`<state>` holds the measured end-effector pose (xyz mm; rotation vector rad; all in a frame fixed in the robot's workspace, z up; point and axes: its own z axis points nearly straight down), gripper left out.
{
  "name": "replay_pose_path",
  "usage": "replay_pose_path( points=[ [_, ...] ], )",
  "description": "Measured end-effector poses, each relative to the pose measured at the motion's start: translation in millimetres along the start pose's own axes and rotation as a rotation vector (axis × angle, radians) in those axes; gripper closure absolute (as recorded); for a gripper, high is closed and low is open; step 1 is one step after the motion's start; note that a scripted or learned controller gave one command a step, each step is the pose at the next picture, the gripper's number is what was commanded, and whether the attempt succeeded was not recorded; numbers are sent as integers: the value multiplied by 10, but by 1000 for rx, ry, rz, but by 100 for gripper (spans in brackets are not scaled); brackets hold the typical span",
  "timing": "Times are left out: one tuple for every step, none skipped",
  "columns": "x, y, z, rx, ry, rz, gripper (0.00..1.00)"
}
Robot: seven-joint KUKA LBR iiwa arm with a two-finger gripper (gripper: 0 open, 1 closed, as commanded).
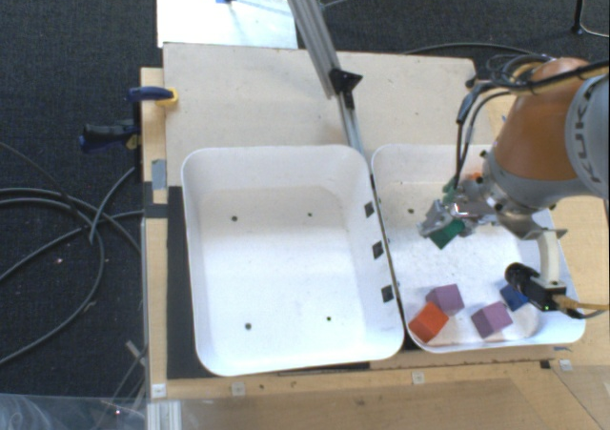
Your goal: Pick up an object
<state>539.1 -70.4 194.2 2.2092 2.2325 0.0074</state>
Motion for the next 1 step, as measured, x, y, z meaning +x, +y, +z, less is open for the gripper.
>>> replay_pose_path(
  points=[
    [1043,69,46,3,1,-4,100]
  ],
)
